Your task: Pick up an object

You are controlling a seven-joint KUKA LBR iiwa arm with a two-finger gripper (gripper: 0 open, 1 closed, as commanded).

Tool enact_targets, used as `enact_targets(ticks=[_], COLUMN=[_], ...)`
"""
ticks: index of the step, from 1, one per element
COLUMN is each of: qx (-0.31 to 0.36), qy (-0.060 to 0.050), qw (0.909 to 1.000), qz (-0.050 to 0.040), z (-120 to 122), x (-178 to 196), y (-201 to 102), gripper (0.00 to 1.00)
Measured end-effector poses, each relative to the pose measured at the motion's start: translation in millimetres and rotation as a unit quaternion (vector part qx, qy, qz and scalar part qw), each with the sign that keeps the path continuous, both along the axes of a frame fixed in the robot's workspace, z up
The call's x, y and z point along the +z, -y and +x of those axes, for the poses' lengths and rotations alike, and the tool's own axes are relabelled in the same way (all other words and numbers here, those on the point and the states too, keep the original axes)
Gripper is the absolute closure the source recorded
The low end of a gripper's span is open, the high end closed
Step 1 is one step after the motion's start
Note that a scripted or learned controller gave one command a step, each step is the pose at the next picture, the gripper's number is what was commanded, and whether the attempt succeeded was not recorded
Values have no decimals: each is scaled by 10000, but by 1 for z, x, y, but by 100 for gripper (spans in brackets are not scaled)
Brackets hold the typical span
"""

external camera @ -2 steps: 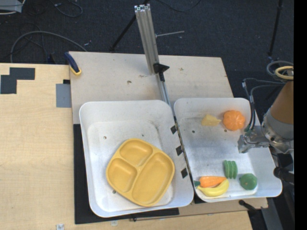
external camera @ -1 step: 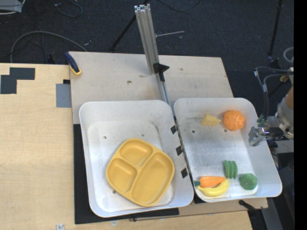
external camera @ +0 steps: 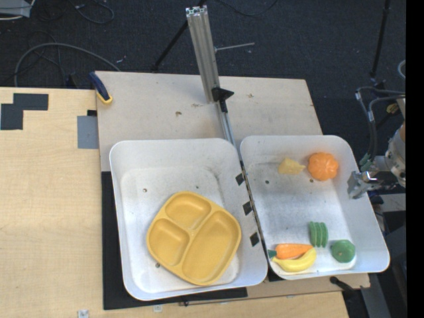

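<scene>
The gripper [external camera: 363, 181] waits at the 3 o'clock edge of the view, just outside the right rim of the right bin [external camera: 298, 197], with nothing between its fingers; how wide it stands cannot be told from here, since it is small and partly cut off.

The likeliest failure is a grasp that closes on nothing. The orange [external camera: 322, 166], nearest the gripper at about 2 o'clock in the bin, is round and could roll off or squirt out of a two-finger pinch. The pale yellow piece [external camera: 291, 167] just to its 9 o'clock side looks low and flat, hard to get under. At the bin's 5 o'clock corner, the carrot [external camera: 293, 250] rests against the banana [external camera: 295, 263], so a descent there may catch both or shove them into the wall. The ridged green piece [external camera: 318, 234] and the green round piece [external camera: 342, 250] sit close to that cluster and to the rim, leaving little room for the fingers. Coming in low over the rim could also knock the bin.

The left bin [external camera: 132, 171] holds a yellow divided plate [external camera: 193, 237], three compartments, all bare, lying toward 6 o'clock. Both bins sit on the worktop [external camera: 165, 105].
</scene>
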State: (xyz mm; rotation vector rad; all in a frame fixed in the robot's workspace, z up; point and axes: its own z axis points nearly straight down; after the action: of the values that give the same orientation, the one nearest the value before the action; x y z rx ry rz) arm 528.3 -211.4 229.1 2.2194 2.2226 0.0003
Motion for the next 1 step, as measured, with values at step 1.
enact_targets(ticks=[1], qx=[20], qy=[-17], qw=[10000], qz=[13], z=[11], x=[-4], y=[-61], gripper=[100])
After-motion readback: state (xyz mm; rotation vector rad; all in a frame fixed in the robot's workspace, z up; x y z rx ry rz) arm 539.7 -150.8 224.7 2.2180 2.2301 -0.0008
